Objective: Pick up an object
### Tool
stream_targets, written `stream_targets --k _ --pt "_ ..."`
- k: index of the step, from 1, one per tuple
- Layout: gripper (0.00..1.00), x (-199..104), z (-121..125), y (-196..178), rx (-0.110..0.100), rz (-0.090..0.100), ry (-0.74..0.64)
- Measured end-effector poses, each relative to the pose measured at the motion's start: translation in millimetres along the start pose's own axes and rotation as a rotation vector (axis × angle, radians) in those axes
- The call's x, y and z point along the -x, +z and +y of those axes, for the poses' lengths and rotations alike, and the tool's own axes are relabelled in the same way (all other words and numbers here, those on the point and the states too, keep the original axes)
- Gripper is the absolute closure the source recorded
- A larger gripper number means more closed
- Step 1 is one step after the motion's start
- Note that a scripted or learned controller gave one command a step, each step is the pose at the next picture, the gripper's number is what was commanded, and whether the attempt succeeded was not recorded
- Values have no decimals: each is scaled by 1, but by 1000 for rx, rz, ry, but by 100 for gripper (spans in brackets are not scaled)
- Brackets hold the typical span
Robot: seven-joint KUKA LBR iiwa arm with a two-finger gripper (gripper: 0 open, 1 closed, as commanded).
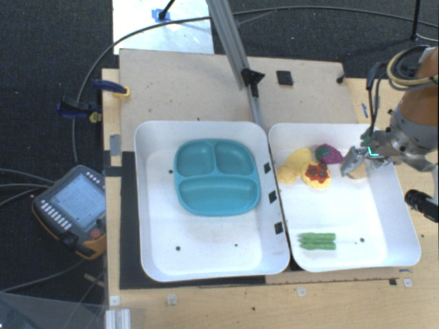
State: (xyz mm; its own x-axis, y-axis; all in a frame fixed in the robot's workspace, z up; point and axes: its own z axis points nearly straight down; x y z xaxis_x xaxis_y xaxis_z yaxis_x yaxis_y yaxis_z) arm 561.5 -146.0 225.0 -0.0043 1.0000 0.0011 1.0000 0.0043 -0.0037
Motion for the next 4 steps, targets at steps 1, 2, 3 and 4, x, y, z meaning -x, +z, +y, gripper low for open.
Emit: stream_targets --k 1,2,3,4 --pt "0 0 1 -2 5 -1 -1" --pt "0 5 7 58 2 -1 3" --pt "0 0 0 116 2 -1 3" --pt "0 1 2 138 8 -2 4"
